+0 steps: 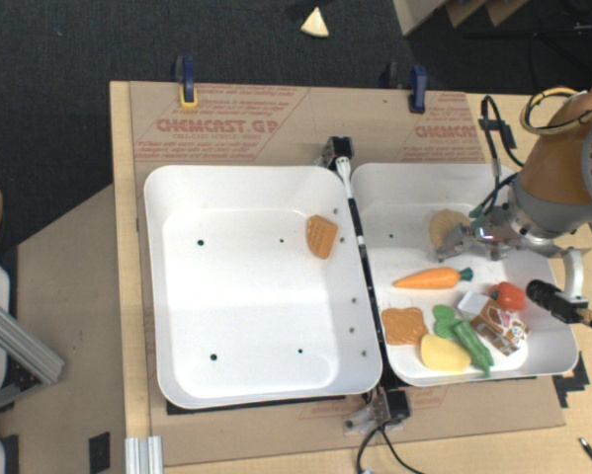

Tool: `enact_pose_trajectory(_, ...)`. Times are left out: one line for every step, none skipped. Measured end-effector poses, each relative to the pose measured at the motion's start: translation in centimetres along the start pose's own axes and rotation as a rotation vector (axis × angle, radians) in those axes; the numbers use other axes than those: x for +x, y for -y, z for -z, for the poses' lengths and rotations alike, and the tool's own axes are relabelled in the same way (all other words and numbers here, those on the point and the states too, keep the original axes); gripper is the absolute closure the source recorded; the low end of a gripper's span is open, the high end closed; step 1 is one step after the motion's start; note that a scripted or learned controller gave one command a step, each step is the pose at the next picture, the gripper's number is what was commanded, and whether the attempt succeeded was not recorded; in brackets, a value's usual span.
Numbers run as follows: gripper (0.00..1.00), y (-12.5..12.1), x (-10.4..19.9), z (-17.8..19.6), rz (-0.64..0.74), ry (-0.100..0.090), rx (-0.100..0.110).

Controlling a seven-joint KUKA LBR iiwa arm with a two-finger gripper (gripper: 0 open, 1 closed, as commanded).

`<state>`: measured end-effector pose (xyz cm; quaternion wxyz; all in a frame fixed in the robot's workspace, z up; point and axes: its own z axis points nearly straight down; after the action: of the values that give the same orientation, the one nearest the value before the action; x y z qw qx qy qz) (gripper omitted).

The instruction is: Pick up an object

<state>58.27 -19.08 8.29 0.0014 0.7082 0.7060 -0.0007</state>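
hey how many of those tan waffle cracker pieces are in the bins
2. One cracker leans near the left bin's right wall; the other cracker lies flat in the right bin, below the carrot. More may be hidden under the arm.

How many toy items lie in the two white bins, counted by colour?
Tan or brown: 3, a waffle piece in the left bin, a round piece and a toast piece in the right bin
Orange: 1, carrot
Yellow: 1
Green: 1
Red: 1
Printed packet: 1
Total: 8
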Motion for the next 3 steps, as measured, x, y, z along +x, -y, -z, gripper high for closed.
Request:
enact_pose_trajectory(0.0, -0.6, -3.6, 8.0, 0.001, 0.003, -0.008)
enact_pose_trajectory(0.0, -1.1, 2.8, 0.8, 0.008, -0.008, 0.008)
enact_pose_trajectory(0.0, -2.2, 1.9, 0.1, 0.005, -0.002, -0.001)
